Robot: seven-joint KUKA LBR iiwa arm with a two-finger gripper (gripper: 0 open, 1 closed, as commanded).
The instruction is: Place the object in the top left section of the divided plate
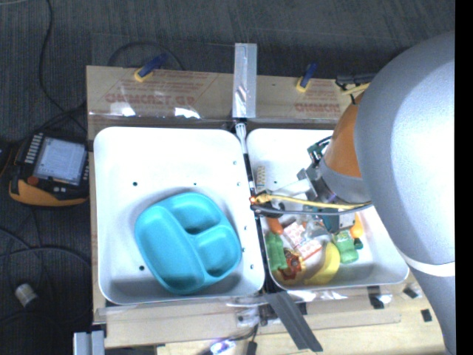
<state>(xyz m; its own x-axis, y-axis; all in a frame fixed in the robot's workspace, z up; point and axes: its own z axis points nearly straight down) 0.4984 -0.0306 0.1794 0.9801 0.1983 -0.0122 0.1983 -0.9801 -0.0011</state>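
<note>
The grey arm [417, 146] is reaching in from three o'clock, its bulky body looming over the right bin [281, 150] and its orange band [346, 150] showing just above the wrist. The wrist is pointing down toward the bin's clutter, and the gripper [314, 198] is sitting low among the items; whether it is spread or pinching anything cannot be told, since the wrist and cabling are hiding it. Below it, toward six o'clock, a banana [327, 263] is lying beside what seem to be green packets [275, 250] and a red-and-white wrapper [294, 235]. The blue divided plate [187, 241] is resting in the left bin [126, 161], toward that bin's six o'clock side, well apart from the gripper.
</note>
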